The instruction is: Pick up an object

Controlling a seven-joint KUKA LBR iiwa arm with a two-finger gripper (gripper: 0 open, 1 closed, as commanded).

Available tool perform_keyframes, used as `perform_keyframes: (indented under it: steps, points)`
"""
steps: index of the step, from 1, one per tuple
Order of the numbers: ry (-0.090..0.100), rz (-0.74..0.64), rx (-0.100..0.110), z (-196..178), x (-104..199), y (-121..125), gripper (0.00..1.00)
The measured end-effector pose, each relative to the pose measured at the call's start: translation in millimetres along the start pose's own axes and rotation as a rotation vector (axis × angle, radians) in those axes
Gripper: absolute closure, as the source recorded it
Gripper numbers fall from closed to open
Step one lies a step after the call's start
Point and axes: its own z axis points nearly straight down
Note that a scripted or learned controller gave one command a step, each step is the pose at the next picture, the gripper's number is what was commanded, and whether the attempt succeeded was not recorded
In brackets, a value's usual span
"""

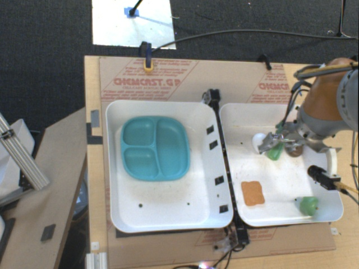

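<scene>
Two bins, one grab under way

Camera view: the gripper (pixel 279 142) is low in the right bin (pixel 336 209), its fingers closed around a small green object (pixel 274 152), probably so it can be lifted clear. That object lies near the bin's back, its long axis slanting down-left. An orange square (pixel 253 193) and a green lump (pixel 308 205) lie apart nearer the front. The left bin (pixel 115 150) holds a teal tray (pixel 155 148).
</scene>
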Motion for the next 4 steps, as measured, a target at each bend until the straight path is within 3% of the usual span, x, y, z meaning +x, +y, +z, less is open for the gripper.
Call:
perform_keyframes:
  steps: [1, 2, 3, 4]
  points:
    - [0.0, 0.0, -0.002, 27, 1, 0, 0.0]
    - [-0.001, -0.001, -0.007, 15, 0, 2, 1.0]
    - [-0.001, 0.001, -0.008, -38, 1, -7, 1.0]
    - [-0.002, -0.004, -0.011, -95, 1, 5, 1.0]
